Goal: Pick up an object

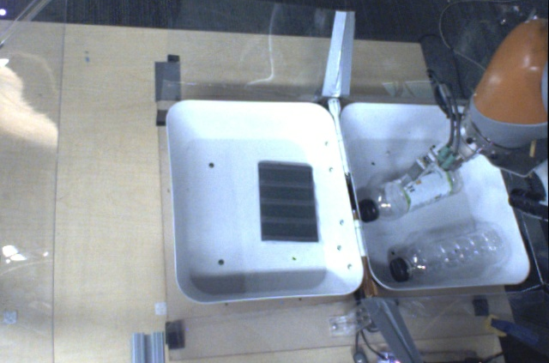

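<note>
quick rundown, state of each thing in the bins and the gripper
small clear bottle: lying on its side in the right bin, black cap toward the left bin, gripper at its far end
large clear bottle: lying on its side near the right bin's front edge, black cap on, untouched
dark ribbed block: lying flat in the middle of the left bin
gripper: down at the small bottle, grip cannot be told
</note>
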Robot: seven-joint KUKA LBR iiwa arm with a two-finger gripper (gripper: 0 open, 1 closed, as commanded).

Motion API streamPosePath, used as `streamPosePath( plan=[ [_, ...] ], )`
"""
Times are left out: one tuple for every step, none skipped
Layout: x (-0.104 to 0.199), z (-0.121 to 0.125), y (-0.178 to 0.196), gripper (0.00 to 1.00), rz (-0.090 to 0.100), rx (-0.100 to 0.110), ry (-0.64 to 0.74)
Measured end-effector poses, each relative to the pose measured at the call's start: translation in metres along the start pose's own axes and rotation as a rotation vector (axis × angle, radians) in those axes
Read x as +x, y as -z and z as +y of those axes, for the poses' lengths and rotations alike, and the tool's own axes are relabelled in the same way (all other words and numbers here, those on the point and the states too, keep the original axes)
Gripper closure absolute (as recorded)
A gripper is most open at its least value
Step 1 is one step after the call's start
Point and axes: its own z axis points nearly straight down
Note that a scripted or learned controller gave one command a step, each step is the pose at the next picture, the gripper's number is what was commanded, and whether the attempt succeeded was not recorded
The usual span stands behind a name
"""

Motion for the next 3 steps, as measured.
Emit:
streamPosePath(
  plan=[
    [0.015, 0.033, -0.088, 0.0, -0.004, -0.007, -0.093],
    [-0.008, 0.084, -0.09, 0.0, -0.001, -0.003, -0.113],
    [-0.009, 0.025, -0.088, 0.0, -0.001, -0.002, -0.279]
  ],
)
